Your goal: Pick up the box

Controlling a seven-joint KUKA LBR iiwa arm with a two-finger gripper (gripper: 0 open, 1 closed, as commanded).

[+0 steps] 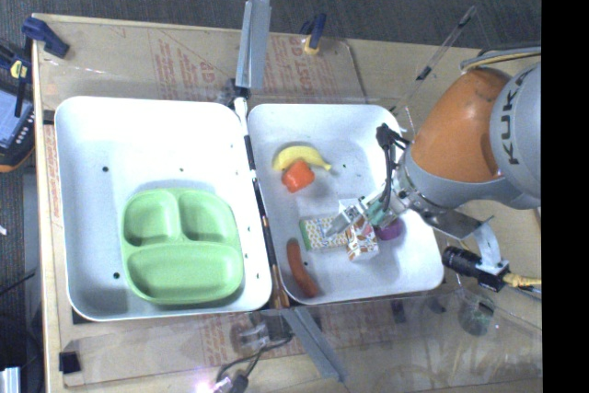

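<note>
A flat box (321, 233) with a green and white print lies in the right bin (322, 124), near its front middle. A smaller white and red carton (364, 247) lies just to its right. My gripper (357, 218) hangs low over the gap between the two, at the flat box's right end. The grey arm with its orange band (460, 138) reaches in from the right. Whether the gripper touches either box is hidden by its own body.
Also in the right bin are a banana (304, 157), an orange-red piece (297, 177), a brown sausage (302, 270) by the front left wall and a purple object (392, 230) under the wrist. In the left bin (92, 133) sits a green divided tray (182, 246).
</note>
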